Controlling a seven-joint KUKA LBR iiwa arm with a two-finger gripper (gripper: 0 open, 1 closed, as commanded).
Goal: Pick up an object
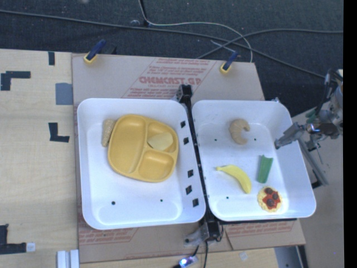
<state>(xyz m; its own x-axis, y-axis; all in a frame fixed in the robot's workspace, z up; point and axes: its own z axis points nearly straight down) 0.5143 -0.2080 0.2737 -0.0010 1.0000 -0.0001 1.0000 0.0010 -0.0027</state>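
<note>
Landmark: right bin (290,121), white, shallow, touching the left bin (83,149) along the middle seam.
Gripper (280,140): at the right bin's right rim, over the edge, nothing visibly held; open or closed, cannot tell.
Croissant (239,130): upper middle of right bin, clear floor all round.
Banana (236,177): lower middle of right bin, lying flat, apart from the others.
Green block (264,168): just right of banana, near the right wall.
Pizza toy (270,199): lower right corner of right bin, close to the rim.
Yellow tray (139,149): in left bin, upper centre, with a pale slice (160,142) in one compartment.
Cracker (107,132): touching the tray's left edge.
Open room: left half of right bin floor is bare.
</note>
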